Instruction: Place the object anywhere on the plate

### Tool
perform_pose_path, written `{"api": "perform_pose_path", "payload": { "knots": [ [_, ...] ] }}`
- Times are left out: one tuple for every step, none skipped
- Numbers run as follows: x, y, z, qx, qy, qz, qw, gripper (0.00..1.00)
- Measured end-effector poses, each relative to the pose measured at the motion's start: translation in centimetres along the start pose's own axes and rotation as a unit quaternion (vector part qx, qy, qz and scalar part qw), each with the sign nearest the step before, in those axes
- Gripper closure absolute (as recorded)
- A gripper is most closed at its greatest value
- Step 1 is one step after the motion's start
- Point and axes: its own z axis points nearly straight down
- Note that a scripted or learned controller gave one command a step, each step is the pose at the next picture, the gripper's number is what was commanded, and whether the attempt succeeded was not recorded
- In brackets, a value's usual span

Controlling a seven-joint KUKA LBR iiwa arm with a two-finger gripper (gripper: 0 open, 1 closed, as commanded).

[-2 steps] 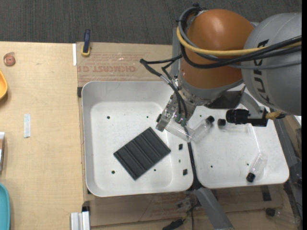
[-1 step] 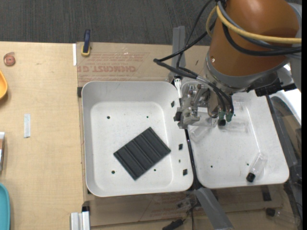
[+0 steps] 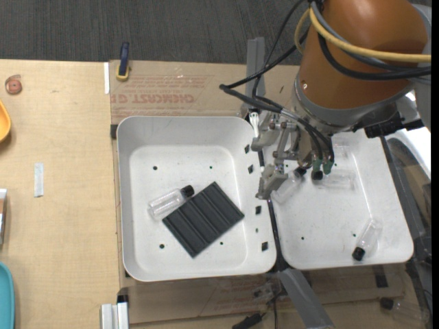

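Clear vial (image 3: 169,201) lies touching ribbed dark plate (image 3: 204,218), perhaps overlapping.

One camera hangs fixed above the bench (image 3: 62,184), looking down at a slant on both bins. The left bin (image 3: 130,204) lies fully in sight, the right bin (image 3: 394,252) partly under the arm (image 3: 363,46), which looms large at upper right, close to the lens. Dark floor runs along the top.

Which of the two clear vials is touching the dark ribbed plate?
The clear vial in the left bin, its black cap against the ribbed plate. The other vial lies in the right bin.
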Motion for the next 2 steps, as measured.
{"api": "perform_pose_path", "payload": {
  "knots": [
    [-0.2, 0.0, -0.9, 0.000, -0.001, 0.001, 1.0000, 1.00],
    [-5.2, 5.5, 5.8, 0.000, 0.001, -0.051, 0.9987, 1.00]
  ]
}}
